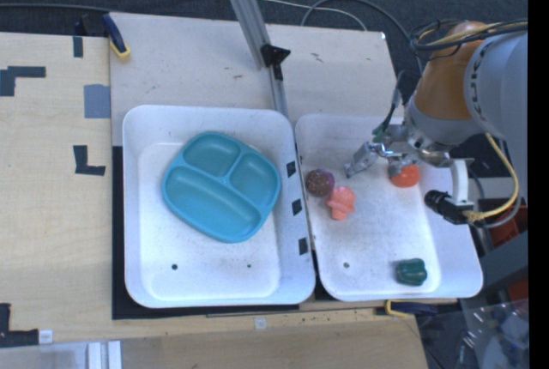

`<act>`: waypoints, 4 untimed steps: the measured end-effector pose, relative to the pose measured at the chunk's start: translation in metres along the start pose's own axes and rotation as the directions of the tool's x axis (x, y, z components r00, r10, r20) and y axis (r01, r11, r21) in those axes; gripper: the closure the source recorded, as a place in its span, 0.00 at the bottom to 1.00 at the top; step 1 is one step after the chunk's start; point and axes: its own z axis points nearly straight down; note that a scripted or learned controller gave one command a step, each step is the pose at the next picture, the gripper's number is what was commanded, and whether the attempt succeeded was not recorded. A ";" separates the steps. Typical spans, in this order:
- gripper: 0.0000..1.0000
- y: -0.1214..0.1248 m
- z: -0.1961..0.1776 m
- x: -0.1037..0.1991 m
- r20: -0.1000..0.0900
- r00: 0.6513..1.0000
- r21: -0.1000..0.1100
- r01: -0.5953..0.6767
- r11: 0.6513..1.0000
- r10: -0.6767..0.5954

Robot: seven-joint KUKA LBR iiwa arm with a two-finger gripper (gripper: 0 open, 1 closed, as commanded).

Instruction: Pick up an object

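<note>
Two white bins (129, 213) share the bench; the gripper (371, 154) hangs spread (holding nothing), so closing might nudge the orange object (404, 176) away.

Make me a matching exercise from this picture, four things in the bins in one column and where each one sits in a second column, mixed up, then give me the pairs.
Things:
1. blue plate
2. green object
3. pink object
4. orange object

Places:
A. near front corner of the right bin
B. just below the gripper, right bin
C. middle of the left bin
D. right bin, beside the dark round object

Pairs: 1-C, 2-A, 3-D, 4-B
</note>
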 end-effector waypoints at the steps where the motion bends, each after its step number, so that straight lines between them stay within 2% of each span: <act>1: 1.00 0.001 -0.013 0.000 0.000 1.000 -0.004 0.002 1.000 -0.002; 4: 1.00 0.002 -0.152 -0.001 0.001 1.000 -0.011 0.000 1.000 0.000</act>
